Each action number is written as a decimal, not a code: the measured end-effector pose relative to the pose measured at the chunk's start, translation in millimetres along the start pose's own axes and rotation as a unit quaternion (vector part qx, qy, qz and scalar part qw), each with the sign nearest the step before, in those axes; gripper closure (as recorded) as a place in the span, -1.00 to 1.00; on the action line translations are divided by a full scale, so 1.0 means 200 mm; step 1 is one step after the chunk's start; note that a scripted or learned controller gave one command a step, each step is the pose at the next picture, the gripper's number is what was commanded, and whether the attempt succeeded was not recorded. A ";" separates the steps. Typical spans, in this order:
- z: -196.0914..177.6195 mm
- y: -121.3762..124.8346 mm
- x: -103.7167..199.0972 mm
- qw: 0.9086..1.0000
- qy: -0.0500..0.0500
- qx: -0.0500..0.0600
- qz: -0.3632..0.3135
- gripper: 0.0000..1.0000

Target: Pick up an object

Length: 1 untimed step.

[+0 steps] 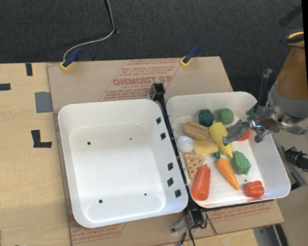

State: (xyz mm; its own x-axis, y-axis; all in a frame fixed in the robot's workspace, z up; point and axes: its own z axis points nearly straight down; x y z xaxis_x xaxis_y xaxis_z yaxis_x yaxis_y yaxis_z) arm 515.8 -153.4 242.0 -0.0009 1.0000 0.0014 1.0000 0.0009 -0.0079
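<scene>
The right bin (268, 161) holds several toy foods. Among them are a yellow corn-like piece (217, 133), a tan bread roll (196, 131), two green vegetables (206, 116) (225, 114), a carrot (228, 173) and a knobbly green piece (241, 162). Also there are a red pepper (201, 182), a red tomato (254, 189), a white egg (185, 143) and a waffle (192, 162). My gripper (244, 132) hangs low over the bin's right middle, beside the yellow piece. A small red object (244, 135) shows partly under it.
The left bin (71, 153) lies beside the right one, with a black divider (169, 145) between them. The grey and orange arm (294, 82) comes in over the right bin's right rim. Both bins rest on a cardboard sheet (135, 81).
</scene>
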 end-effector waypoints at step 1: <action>0.68 0.04 0.10 1.000 0.002 0.006 0.000 -1.00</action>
State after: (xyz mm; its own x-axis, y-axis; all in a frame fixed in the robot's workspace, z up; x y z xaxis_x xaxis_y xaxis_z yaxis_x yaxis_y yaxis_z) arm 522.5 -132.6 106.8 -0.0016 1.0000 0.0055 0.9998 0.0017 -0.0198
